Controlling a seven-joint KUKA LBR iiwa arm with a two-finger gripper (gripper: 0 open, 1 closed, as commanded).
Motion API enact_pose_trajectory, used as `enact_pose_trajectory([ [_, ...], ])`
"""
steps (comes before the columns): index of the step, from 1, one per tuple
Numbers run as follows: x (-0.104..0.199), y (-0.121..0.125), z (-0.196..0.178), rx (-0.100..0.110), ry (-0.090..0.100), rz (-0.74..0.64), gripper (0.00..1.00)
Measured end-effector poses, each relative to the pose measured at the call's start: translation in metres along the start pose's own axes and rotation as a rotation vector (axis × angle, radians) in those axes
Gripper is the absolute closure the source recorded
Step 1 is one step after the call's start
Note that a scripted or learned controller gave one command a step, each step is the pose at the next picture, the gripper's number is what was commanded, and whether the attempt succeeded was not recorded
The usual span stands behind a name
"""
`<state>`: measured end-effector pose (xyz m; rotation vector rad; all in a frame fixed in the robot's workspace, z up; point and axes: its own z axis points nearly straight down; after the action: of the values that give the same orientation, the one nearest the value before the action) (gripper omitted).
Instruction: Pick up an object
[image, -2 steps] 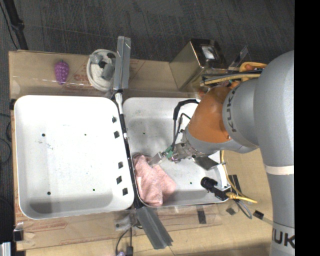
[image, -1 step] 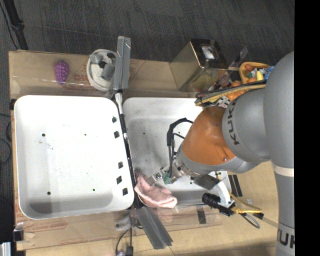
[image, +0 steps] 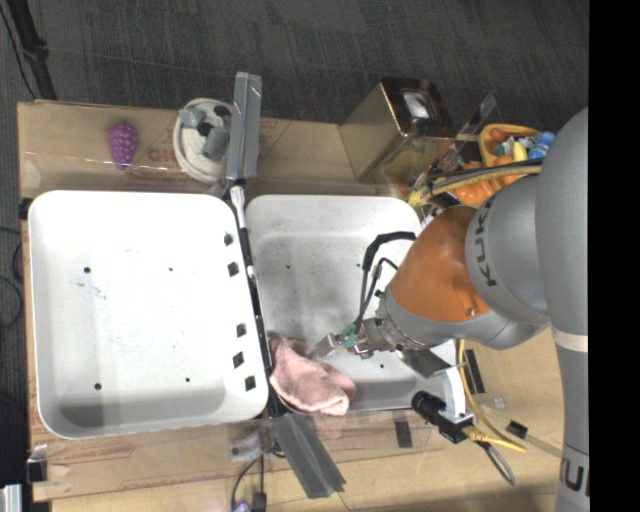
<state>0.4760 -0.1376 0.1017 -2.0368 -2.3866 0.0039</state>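
A crumpled pink cloth lies in the front left corner of the right bin, against the bin's near wall. My gripper hangs low over the bin floor just right of and behind the cloth, its tip close to the cloth's upper edge. The grey arm with its orange band reaches in from the right and covers the bin's right half. I see nothing lifted off the floor.
The left bin sits beside the right one, with a black-clipped divider between them. Behind the bins are a purple object, a white roll, a brown box and cluttered tools.
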Motion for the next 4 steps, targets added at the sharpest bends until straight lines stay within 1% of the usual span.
enact_pose_trajectory([
  [1,-0.024,0.067,0.001,0.001,0.001,0.194,0.00],
  [2,0.030,0.068,0.000,0.004,0.001,0.164,0.00],
  [3,-0.013,0.098,-0.036,0.001,0.001,0.156,0.00],
  [4,0.025,0.046,-0.002,0.003,0.002,0.063,0.00],
])
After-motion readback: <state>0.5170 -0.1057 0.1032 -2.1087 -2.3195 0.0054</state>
